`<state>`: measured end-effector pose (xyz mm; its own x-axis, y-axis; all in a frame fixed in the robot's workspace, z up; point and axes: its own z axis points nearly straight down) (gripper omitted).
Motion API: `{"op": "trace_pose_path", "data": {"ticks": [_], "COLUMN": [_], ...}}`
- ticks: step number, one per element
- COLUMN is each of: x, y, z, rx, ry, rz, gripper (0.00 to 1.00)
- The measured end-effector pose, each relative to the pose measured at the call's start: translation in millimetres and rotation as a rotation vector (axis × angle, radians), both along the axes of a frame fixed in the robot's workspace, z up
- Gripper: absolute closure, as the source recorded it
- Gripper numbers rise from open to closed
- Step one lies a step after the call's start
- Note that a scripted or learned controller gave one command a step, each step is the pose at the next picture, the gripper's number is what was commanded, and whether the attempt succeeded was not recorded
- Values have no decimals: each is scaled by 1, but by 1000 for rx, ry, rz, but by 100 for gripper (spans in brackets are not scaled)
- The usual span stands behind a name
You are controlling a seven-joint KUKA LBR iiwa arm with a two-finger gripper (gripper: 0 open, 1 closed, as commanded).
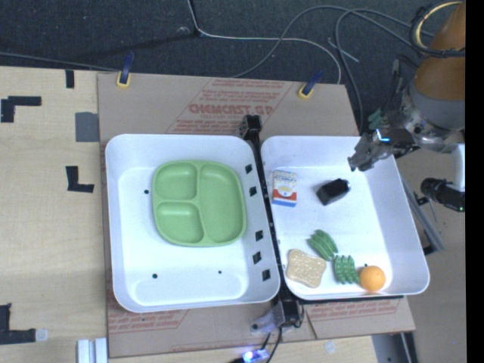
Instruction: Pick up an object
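Camera view: my claw hovers over the right bin's far edge, nothing visibly held; its opening I cannot tell.
Approach step, I judge: next, descend left onto the black block.

Arm: I see it entering from the right edge, upper part of the view, its grey body with the orange band highest up.
Wrist: I see it angled down and to the left, with a small lit spot on its side.
Gripper: I see it dark, low at the arm's left end, pointing down-left; nothing shows between its tips.
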<state>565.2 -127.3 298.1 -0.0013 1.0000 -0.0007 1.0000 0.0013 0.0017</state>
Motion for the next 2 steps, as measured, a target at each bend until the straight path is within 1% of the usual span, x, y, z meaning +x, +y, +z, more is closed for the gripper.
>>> {"op": "trace_pose_path", "data": {"ticks": [1, 2], "x": [11, 22], "y": [50, 101], "z": [-3, -26], "rx": [1, 1], "ry": [2, 5], "rz": [4, 4], "gripper": [100, 100]}}
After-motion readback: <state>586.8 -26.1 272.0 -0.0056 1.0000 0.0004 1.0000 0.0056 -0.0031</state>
